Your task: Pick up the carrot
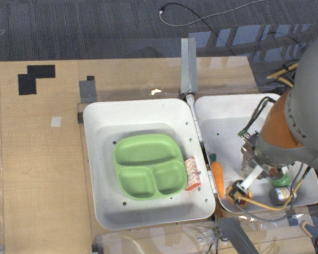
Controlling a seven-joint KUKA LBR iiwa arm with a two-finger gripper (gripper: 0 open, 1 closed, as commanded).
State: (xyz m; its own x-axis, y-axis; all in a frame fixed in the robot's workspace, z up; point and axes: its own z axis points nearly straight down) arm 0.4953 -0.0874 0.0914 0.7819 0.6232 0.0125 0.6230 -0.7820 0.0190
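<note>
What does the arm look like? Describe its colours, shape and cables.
The arm is a bulky, rounded grey link. An orange band wraps it above the wrist, and thin dark cables loop beside that band. No markings are legible.

Even bright overhead light, soft shadows, slightly soft focus

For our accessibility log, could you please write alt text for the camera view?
An orange carrot lies along the left wall of the right bin, with the grey robot arm reaching over that bin. The left bin holds a green divided plate with a red-and-white packet at its right edge.
</note>
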